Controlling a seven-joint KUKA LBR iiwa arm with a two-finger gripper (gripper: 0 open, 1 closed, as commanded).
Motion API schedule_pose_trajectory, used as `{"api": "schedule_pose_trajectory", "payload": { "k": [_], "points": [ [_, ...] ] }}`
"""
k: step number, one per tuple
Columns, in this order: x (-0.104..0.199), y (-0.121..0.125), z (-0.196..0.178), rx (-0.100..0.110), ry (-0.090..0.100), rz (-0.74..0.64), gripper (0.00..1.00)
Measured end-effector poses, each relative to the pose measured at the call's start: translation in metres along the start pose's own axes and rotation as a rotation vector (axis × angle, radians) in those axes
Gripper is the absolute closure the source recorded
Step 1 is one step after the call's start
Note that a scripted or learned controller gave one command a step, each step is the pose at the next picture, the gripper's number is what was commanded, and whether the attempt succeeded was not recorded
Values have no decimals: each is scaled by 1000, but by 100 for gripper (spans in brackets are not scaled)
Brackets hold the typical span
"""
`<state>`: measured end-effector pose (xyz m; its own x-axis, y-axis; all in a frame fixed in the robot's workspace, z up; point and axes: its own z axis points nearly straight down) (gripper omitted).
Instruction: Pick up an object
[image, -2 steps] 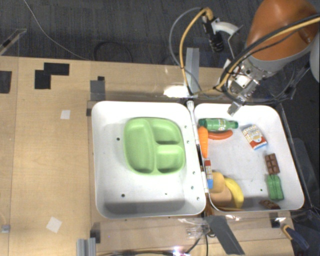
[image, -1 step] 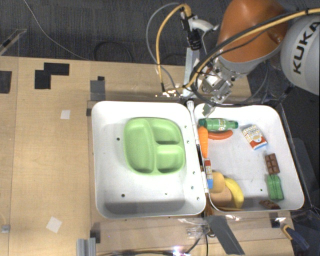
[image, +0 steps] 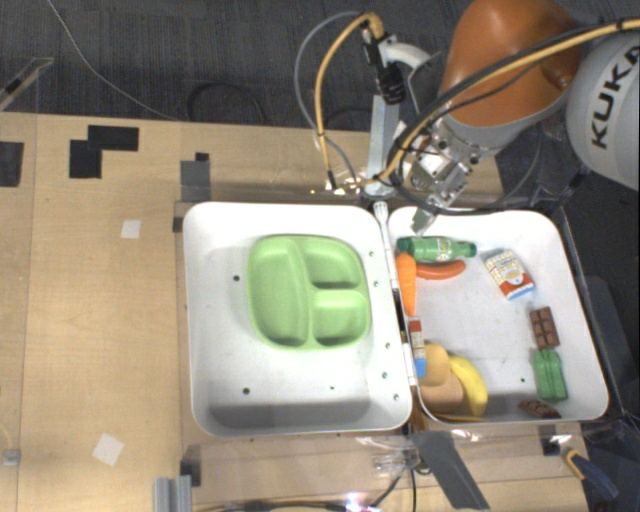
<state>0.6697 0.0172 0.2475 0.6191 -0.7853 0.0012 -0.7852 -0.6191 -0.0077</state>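
Two white bins sit side by side; the left bin (image: 210, 300) holds a green divided tray (image: 305, 290). Above the right bin (image: 560, 240), crowded with toy food, the gripper (image: 425, 215) hovers over a green bottle (image: 436, 247) lying beside a carrot (image: 406, 283); its grip state cannot be told.

Legible text: partial lettering "KU" in dark capitals on the grey arm housing (image: 608, 100), upper right, cut off by the frame edge. Small carton (image: 507, 274) in the right bin (image: 570, 250) carries printed graphics; wording too small to read. Green bottle (image: 437, 247) label: unreadable.
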Motion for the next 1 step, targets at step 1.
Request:
{"api": "schedule_pose_trajectory", "payload": {
  "k": [1],
  "points": [
    [28, 22, -5, 0, 1, -88, 100]
  ]
}}
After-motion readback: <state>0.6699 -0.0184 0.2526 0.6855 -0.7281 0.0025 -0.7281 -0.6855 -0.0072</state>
